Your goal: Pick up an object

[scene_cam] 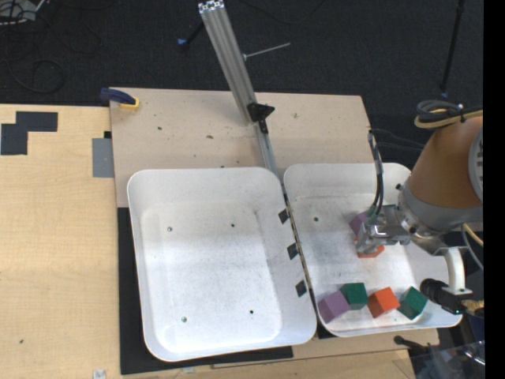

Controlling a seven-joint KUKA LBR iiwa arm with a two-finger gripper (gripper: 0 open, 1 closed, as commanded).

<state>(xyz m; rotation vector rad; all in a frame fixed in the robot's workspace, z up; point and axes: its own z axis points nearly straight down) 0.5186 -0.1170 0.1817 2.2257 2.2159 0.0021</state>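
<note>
My gripper (371, 239) reaches down into the right bin (331, 192) from the right, under the arm's orange band. A purple block (359, 223) sits right against its left side, and an orange-red block (369, 250) lies just below its tip. Whether either block is between the fingers is hidden. Along the bin's front edge lie a purple block (333, 305), a dark green block (355, 294), an orange block (383, 301) and a green block (413, 302).
The left bin (158, 204) lies beside the right one, split from it by a ridge with black clips (290, 249). A slanted aluminium bar (230, 58) rises behind the bins. Wooden bench stretches to the left.
</note>
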